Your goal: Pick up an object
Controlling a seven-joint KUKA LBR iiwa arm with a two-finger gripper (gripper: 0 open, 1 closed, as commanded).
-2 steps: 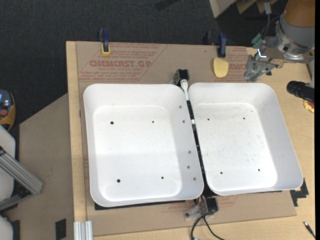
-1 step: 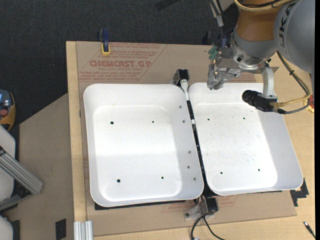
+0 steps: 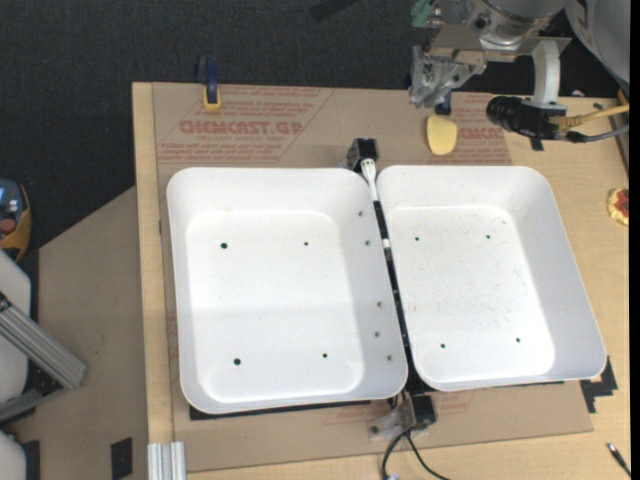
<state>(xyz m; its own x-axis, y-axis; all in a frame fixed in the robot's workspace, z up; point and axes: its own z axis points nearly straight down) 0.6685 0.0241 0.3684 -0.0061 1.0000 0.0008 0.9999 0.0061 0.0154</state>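
A small pale yellow object (image 3: 441, 134) shows just beyond the far rim of the right bin (image 3: 560, 268), over the cardboard base. My gripper (image 3: 436, 96) hangs directly above it at the top of the view, its tip almost meeting the object's upper edge. I cannot tell whether the object is touching the gripper or apart from it, nor whether it rests on the cardboard or hangs in the air.
The left bin (image 3: 190, 268) sits beside the right one, joined by a black strip with a clamp (image 3: 362, 153). A blue and yellow clamp (image 3: 209, 83) grips the board's far edge. A black fixture (image 3: 520, 116) with cables lies right of the gripper.
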